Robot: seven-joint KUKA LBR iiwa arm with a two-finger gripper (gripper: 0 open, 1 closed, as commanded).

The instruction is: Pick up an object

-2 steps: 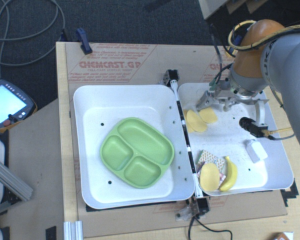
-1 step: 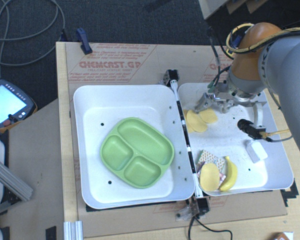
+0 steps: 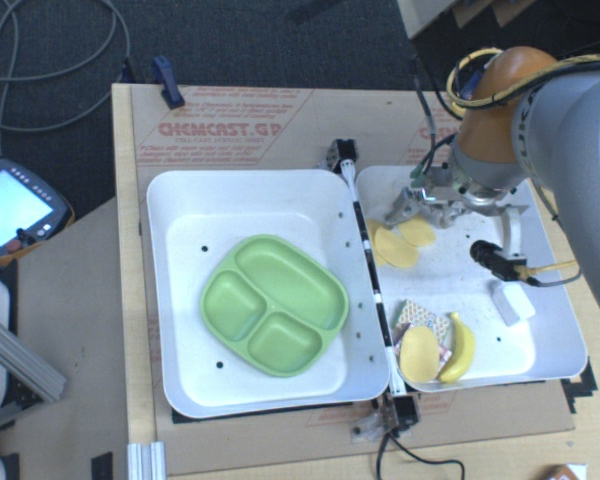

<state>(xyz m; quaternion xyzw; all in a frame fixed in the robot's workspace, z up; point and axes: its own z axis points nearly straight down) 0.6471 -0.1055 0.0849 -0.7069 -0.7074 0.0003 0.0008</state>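
My gripper [image 3: 417, 211] hangs open over the far left part of the right bin [image 3: 550, 358], with nothing between its fingers. Just below its tips lie two pale yellow flat pieces [image 3: 398, 249], side by side near the bin's left wall. At the bin's front sit a yellow banana [image 3: 463, 351], a round yellow piece [image 3: 417, 354] and a small patterned packet [image 3: 423, 317], all packed close together. A white block [image 3: 513, 302] lies toward the right side.
The left bin [image 3: 180, 218] holds a green divided plate [image 3: 274, 304] in its middle. A black divider rail [image 3: 364, 248] runs between the two bins. The grey arm [image 3: 570, 138] comes in from the right over the right bin's far edge.
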